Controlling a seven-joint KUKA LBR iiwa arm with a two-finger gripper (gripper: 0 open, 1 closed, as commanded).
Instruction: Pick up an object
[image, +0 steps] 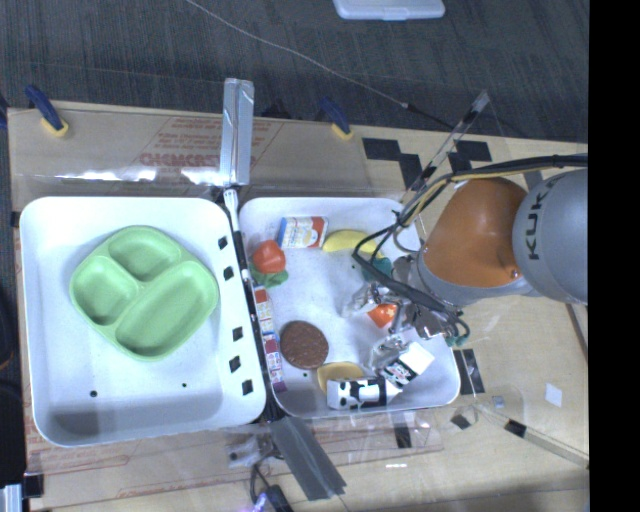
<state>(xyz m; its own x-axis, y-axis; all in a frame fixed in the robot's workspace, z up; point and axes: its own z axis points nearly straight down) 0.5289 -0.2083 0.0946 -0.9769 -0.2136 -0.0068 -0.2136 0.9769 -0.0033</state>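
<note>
My gripper (384, 306) hangs low over the right side of the right bin (330, 285), below the arm's orange band. A small orange object (382, 316) shows right at the gripper's tip; whether it is gripped is hidden by the metal parts. Around it in the same bin lie a yellow banana (344, 240), a small blue, white and red carton (301, 232), a red tomato-like piece with green leaves (268, 258), a brown round patty (304, 344), a yellow piece (340, 372), a black and white carton (357, 394) and a white carton (408, 364).
The left bin (60, 390) holds a green divided plate (145, 290). A wall with black marks (245, 330) separates the bins. Cables (440, 170) run from the arm over the bench's back right. Blue clamps (46, 110) sit on the bench's far edge.
</note>
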